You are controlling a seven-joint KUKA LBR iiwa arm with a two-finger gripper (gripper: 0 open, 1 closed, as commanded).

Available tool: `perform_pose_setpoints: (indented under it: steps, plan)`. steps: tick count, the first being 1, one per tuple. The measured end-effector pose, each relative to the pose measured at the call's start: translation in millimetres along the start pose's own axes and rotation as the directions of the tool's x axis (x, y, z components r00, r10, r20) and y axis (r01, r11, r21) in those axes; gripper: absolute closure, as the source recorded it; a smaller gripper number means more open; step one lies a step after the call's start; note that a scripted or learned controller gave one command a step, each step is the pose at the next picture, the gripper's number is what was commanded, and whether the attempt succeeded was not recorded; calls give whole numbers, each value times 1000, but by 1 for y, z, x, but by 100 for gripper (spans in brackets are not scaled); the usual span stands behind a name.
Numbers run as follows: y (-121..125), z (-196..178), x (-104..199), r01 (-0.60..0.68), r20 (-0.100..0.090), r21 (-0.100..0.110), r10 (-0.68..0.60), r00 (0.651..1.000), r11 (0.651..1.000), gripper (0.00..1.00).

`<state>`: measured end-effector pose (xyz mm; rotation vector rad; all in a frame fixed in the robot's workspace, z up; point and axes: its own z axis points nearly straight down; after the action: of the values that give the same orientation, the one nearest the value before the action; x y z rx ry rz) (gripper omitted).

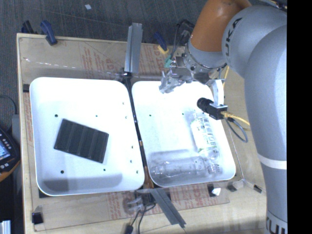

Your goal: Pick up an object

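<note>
Bottles are seen in the right white bin (pixel 146 130): a clear plastic bottle (pixel 183 167) lying crosswise along its near wall, a smaller labelled bottle (pixel 204 133) lengthwise. Both lie nearward of the two-finger gripper (pixel 170 84) at the bin's far rim; its grip cannot be told.

My own bulk runs off the right side and the top of the frame, so most of my arm (pixel 263 82) is cut away. My claw (pixel 170 82), at the upper middle, is a small grey blur; I cannot tell how it stands. My wrist covers the upper right corner of the right bin (pixel 146 130). The two clear bottles (pixel 183 168) at that bin's lower right nearly vanish against the white, their outlines hard to trace. At the left edge a dark device (pixel 6 152) is cut off. The red print on the board (pixel 87 57) is too small to read.
</note>
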<state>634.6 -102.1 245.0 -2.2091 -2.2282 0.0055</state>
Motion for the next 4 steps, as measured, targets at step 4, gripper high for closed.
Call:
perform_pose_setpoints:
  steps: [4]
  plan:
    - [-73,51,-88,-122,-1,-2,122,992,992,0]
